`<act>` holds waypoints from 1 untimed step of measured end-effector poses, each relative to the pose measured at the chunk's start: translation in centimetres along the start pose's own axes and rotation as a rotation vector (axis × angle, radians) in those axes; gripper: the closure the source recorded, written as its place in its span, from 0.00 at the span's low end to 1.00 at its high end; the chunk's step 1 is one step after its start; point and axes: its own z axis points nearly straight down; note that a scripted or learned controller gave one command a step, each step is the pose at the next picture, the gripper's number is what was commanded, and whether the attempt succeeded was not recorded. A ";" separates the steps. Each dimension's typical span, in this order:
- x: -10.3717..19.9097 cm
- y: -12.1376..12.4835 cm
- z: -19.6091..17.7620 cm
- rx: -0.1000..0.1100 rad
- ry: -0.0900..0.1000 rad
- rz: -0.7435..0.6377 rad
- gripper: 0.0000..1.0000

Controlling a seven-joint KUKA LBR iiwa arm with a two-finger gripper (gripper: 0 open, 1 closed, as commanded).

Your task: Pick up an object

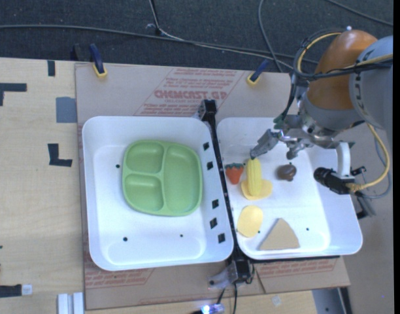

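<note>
- Your arm comes in from the right, and its grey body with the orange band is cut off by the frame edge, so you see only part of it.
- The gripper hangs over the far part of the right bin. Its two fingers stand spread apart, one pointing left toward the corn, the other down toward the brown lump, with nothing between them.
- In the right bin, look just left of centre for the corn, a yellow ribbed piece lying lengthwise on a yellow base.
- Touching its left side is an orange-red piece with a green top; it is too small for you to name surely.
- A small brown lump sits right of the corn, just below the right finger; its kind is hard to make out.
- Nearer you, a yellow rounded piece lies by the bin's left wall, and a tan wedge lies beside it at the near rim.
- The left bin holds a green tray with three compartments, lying flat.
- A black part with cables covers the right bin's right rim, so that stretch is hidden from you.
</note>
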 end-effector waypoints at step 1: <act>-0.9 -0.6 5.3 0.004 -0.002 0.002 0.00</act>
